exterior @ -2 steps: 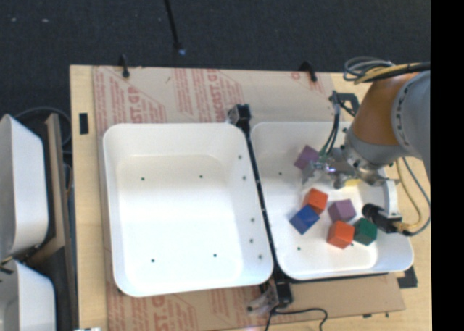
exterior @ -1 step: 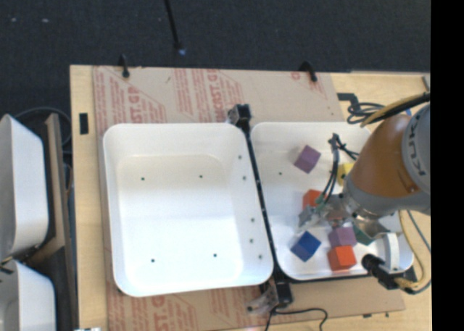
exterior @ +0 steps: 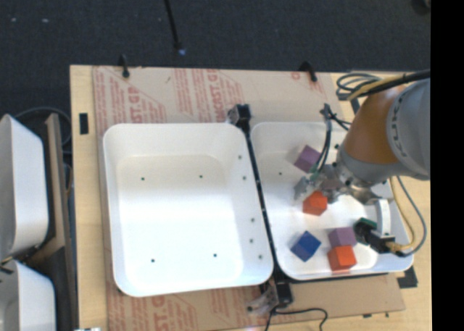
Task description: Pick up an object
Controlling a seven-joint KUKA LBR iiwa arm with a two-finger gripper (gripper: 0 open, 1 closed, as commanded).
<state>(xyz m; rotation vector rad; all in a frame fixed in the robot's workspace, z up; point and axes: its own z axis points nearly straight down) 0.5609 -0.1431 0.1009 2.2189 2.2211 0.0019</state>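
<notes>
The gripper (exterior: 313,190) hangs low in the right bin (exterior: 279,150), just over an orange-red cube (exterior: 315,204) — whether its fingers grasp it cannot be told; nothing is visibly lifted yet.

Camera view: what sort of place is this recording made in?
Likely a robotics lab bench for grasping trials: two shallow white plastic bins on a board, small coloured blocks such as a blue cube, and loose black cables on dark carpet.
</notes>
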